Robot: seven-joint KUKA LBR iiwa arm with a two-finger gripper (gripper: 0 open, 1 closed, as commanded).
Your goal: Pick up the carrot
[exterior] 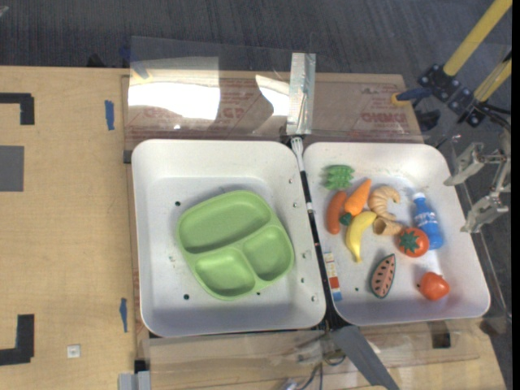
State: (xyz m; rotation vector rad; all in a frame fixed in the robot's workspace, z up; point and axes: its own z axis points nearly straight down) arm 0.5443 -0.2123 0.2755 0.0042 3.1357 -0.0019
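The carrot [357, 197] is a short orange cone with a small green stub at its lower left end. It lies slanted in the upper left part of the right bin [463, 299]. It rests between a red-orange oblong piece [334, 212] on its left and a tan croissant-like piece [385, 195] on its right. A yellow banana [358, 233] lies just below it, touching or nearly touching its lower end.
The right bin also holds a green leafy piece [337, 175], a blue bottle [425, 218], a tomato [412, 241], a watermelon slice [382, 275] and a red fruit [434, 286]. A green divided plate [236, 243] sits in the left bin [154, 218]. Metal clamps [479, 189] stand right of the bins.
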